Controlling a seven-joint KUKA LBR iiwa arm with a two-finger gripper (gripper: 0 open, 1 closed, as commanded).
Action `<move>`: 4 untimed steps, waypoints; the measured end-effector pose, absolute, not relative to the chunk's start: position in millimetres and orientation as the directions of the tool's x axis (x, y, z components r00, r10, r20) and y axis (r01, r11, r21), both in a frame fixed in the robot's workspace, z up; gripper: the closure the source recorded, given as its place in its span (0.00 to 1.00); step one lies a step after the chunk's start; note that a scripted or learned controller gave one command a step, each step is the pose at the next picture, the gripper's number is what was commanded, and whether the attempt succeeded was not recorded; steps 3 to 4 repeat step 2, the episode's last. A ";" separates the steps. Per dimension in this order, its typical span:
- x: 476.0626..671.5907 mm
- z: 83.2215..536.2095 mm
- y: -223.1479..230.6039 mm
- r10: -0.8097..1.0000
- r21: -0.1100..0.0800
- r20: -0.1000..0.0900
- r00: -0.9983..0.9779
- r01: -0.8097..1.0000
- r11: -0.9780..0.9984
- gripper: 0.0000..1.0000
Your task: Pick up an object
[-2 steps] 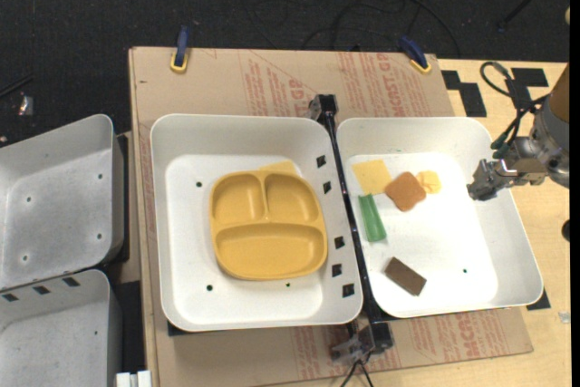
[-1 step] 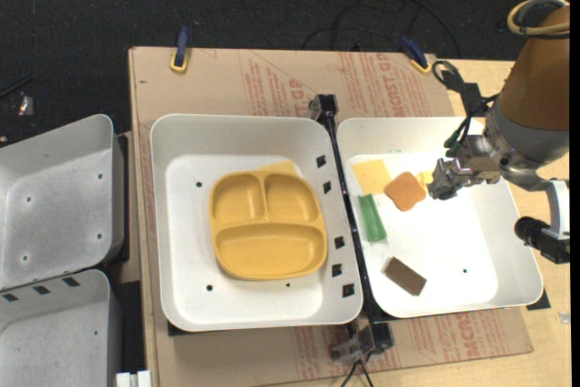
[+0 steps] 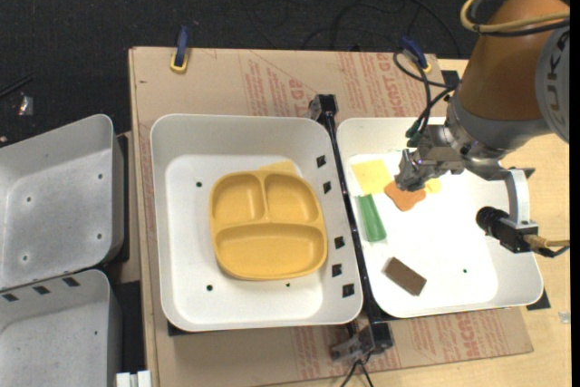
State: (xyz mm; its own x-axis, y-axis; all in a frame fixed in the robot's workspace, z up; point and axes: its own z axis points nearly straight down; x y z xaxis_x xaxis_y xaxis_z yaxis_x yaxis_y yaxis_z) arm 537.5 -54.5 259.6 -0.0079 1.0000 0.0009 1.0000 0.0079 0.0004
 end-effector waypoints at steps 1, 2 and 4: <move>550.7 246.2 -0.8 1.000 -0.001 0.001 -0.008 1.000 0.008 1.00; 549.8 232.1 54.8 1.000 -0.002 0.001 -0.008 1.000 0.008 1.00; 549.8 232.1 54.8 1.000 -0.002 0.001 -0.008 1.000 0.008 1.00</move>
